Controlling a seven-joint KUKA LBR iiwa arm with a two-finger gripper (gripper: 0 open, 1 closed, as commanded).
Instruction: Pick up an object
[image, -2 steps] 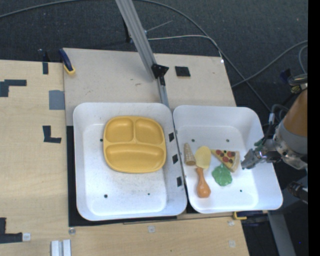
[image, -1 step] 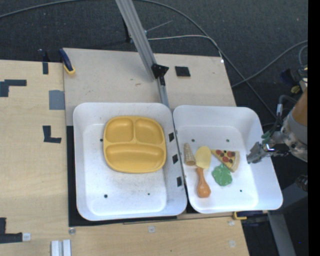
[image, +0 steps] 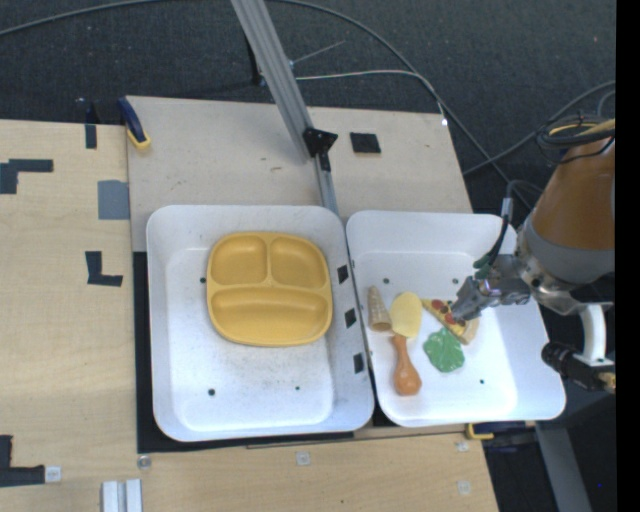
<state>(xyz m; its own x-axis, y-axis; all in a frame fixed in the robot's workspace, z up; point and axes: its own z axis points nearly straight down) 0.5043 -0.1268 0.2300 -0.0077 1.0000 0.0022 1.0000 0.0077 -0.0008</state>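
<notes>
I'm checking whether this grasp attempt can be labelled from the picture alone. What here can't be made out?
- Gripper: its fingers are too small and dark against the toy pizza slice to tell their state or whether it grips anything.
- Pizza slice: partly covered by the gripper.
- Arm: cut off by the right edge.
- Small brown toy by the right bin's left wall: too small to identify.

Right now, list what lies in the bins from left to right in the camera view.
yellow divided plate → tan piece → orange piece → green piece → end effector
</notes>
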